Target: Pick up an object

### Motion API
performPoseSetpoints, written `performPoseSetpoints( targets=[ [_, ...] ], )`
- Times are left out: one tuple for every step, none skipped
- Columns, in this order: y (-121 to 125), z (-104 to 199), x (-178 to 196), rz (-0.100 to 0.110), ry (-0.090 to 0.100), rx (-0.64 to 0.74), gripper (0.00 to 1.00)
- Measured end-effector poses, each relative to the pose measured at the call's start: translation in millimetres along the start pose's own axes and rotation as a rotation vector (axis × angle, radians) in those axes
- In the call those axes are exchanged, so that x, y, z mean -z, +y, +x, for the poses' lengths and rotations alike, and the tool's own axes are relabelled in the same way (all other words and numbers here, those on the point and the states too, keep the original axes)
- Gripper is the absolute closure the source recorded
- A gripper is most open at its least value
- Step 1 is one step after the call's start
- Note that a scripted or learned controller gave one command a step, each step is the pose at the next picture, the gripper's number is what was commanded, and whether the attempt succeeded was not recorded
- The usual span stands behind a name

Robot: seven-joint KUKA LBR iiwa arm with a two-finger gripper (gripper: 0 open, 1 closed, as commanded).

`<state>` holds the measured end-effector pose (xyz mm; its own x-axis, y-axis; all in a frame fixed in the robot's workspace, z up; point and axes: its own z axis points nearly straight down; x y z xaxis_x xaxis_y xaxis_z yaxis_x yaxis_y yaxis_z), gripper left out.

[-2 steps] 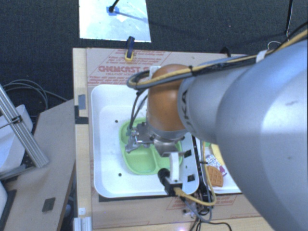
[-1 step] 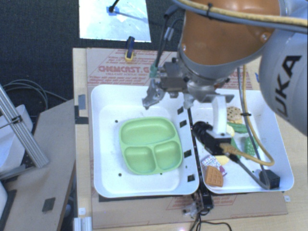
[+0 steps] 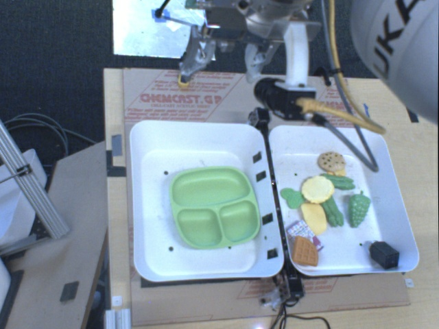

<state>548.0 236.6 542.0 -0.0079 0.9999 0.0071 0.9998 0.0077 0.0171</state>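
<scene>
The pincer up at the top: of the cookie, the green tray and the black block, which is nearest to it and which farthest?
1. Cookie, at the top of the right bin, nearest the pincer.
2. Green tray, in the middle of the left bin.
3. Black block, in the right bin's lower right corner, farthest.

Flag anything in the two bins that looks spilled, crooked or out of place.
Nothing looks spilled or damaged. The green divided tray sits slightly askew in the left bin. In the right bin the toy foods lie bunched together, while a small black block sits alone near the corner.
</scene>
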Motion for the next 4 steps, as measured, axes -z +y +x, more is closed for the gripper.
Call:
performPoseSetpoints(
  targets=[
    [-1,-2,5,0.012,-0.005,0.003,1.00],
    [-61,-3,-169,0.034,-0.013,-0.005,1.00],
    [-69,-70,-304,0.031,-0.014,-0.014,1.00],
    [-67,-65,-297,0.017,-0.006,-0.007,0.00]
  ],
)
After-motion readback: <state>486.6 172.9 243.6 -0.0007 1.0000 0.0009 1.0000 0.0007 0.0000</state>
